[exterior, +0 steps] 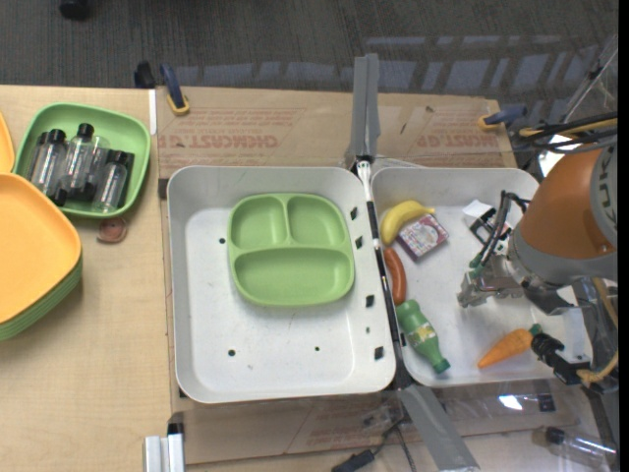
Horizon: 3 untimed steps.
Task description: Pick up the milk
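In the camera view the right bin [447, 180] holds everything that matters. The milk [425, 236], which I take to be the small pink-and-white carton, though the print is too small to read, lies flat in the bin's upper left part, just beside the banana [405, 217]. The end effector [479, 291] hangs low over the middle of that bin, below the arm's orange band [580, 205]. From it the milk lies between 10 and 11 o'clock, near but clearly apart. The carton sits skewed to the bin walls, its long axis seemingly running from about 8 to 2 o'clock. Whether the end effector is apart or together cannot be told from this slant; nothing is seen held in it. The banana crowds the carton at 10 o'clock, and a sausage [396, 273] lies at its 7 o'clock, along the bin's left wall. The green bottle [423, 334] and the carrot [506, 347] sit at 8 and 5 o'clock of the end effector, off the likely path. The left bin [197, 293] carries a green divided plate [291, 249].
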Motion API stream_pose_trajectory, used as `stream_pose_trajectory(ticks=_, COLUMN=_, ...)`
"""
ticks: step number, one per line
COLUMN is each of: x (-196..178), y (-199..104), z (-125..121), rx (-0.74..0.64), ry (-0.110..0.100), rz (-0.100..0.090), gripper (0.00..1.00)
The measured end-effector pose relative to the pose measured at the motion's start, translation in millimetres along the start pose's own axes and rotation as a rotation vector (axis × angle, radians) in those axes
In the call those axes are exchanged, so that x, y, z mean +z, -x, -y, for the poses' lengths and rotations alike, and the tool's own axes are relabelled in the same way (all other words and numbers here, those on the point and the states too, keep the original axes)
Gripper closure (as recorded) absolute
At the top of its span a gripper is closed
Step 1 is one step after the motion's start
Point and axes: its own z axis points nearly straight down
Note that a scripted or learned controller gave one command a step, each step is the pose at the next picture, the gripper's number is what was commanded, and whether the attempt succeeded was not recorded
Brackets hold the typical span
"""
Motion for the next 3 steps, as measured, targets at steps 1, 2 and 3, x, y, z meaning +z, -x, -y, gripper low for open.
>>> stream_pose_trajectory(ticks=1, x=-89.9, y=-55.2, z=-73.6, rx=-0.332, ry=-0.003, rz=0.001, gripper=1.0)
stream_pose_trajectory(ticks=2, x=-95.0, y=-31.2, z=-133.6, rx=-0.509, ry=-0.002, rz=0.002, gripper=1.0)
stream_pose_trajectory(ticks=3, x=-77.5, y=-23.9, z=-61.8, rx=-0.567, ry=-0.003, rz=0.0, gripper=1.0)
